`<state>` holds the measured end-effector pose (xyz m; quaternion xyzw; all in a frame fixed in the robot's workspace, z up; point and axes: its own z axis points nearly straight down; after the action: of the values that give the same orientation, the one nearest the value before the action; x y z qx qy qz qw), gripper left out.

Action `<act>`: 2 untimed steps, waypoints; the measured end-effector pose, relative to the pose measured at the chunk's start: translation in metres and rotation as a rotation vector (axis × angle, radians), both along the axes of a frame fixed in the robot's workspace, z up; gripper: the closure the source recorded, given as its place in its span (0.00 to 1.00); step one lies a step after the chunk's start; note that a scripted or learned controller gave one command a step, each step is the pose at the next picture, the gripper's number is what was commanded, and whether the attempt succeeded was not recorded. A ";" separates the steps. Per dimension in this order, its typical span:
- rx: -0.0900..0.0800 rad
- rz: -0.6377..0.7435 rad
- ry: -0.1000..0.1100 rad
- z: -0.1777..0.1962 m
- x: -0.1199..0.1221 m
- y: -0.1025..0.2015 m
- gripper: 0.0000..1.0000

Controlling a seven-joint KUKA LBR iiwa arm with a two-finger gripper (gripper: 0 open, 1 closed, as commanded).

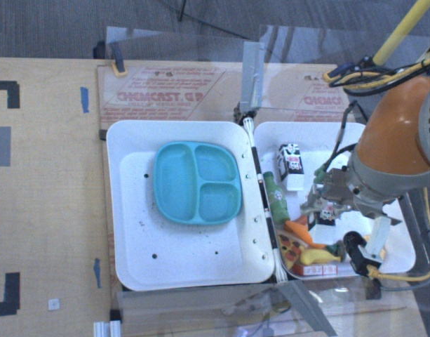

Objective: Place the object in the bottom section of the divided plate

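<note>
A teal divided plate (198, 183) lies in the left bin (130, 258), with one long section on its left and two smaller ones on its right. My gripper (325, 203) hangs low over the right bin (404, 258), above a heap of toy foods. Under and around it lie an orange carrot (299, 231), a green cucumber (275, 196), a yellow banana (320, 256) and a pizza slice (290, 250). A small red and white thing (327, 214) sits right at the gripper's tip; whether it is gripped is unclear.
A black and white milk carton (292, 164) stands at the back of the right bin. The ridge between the two bins (260, 188) runs just left of the cucumber. Yellow and black cables (372, 72) trail behind the arm at the upper right.
</note>
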<state>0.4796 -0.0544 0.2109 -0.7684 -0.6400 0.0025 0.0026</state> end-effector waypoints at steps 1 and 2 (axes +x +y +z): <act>-0.002 0.046 -0.002 0.039 0.009 0.080 1.00; -0.002 0.064 0.002 -0.010 0.016 0.172 1.00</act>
<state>0.4957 0.1171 0.2009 -0.7475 -0.6642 0.0038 0.0022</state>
